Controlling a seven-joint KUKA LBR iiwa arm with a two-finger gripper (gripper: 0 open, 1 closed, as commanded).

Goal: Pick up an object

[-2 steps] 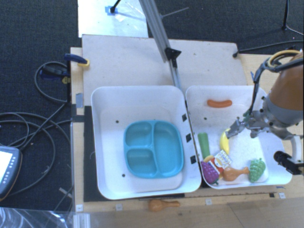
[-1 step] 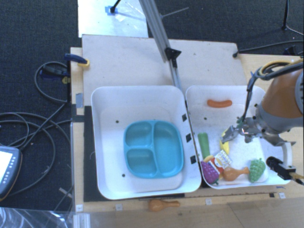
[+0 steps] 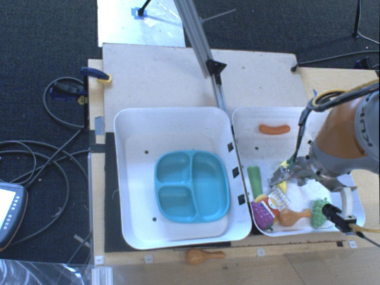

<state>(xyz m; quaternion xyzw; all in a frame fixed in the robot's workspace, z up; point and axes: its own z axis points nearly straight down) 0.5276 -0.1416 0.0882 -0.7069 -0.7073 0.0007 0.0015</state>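
Observation:
My gripper [image 3: 284, 176] hangs low over the middle of the right bin [image 3: 249, 119], on the arm reaching in from the right. Directly under it lie a yellow piece [image 3: 282, 187] and a white and red packet [image 3: 276, 200]. A green stick [image 3: 254, 181] lies just to its left. Toward the bin's front edge sit purple grapes [image 3: 262, 215], an orange drumstick-shaped toy [image 3: 293, 217] and a green broccoli [image 3: 319, 212]. An orange sausage [image 3: 274, 129] lies apart at the back of the bin. Nothing can be seen held.
The left bin [image 3: 133, 159] holds a teal divided plate [image 3: 192, 186]. A small orange toy [image 3: 205, 255] lies on the bench in front of the bins. A slanted grey pole [image 3: 196, 31] crosses above the back, ending near the bins' shared wall.

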